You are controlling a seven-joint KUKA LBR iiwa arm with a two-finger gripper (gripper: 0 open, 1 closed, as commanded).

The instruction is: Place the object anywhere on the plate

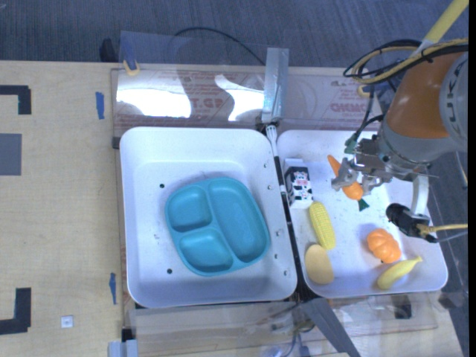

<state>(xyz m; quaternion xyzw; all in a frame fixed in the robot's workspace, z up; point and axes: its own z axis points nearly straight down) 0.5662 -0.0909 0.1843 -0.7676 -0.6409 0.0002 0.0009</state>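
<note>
Claw [355,175] poised low in the right bin [346,238], directly above an orange carrot [352,191]; whether spread wide, drawn narrow or clamped on the carrot cannot be told from this slanted overhead angle. Carrot lying at a tilt under the claw, pointed tip toward the bin's back wall, green top toward the front, in the upper middle of the right bin and well apart from the plate. Above the claw, grey arm with its orange band [419,104] reaching in from the right, yellow and black cables [387,54] looping over it.

Around the carrot, in the same bin: a small black-and-white carton [298,184] to the left against the dividing wall; a yellow corn cob [321,225] just below the carton; a pale yellow rounded piece [320,265] touching or nearly touching the cob's lower end at the front left corner; an orange rounded fruit [382,245] toward the front right; a banana [399,271] just beside it along the front edge.

Next door, in the left bin [141,199]: a blue three-compartment plate [239,216], set at a slight angle near the bin's middle, nothing resting in its sections.

Beyond both bins, pale wooden worktop [52,199] with black corner marks and strips of blue tape [100,104].
</note>
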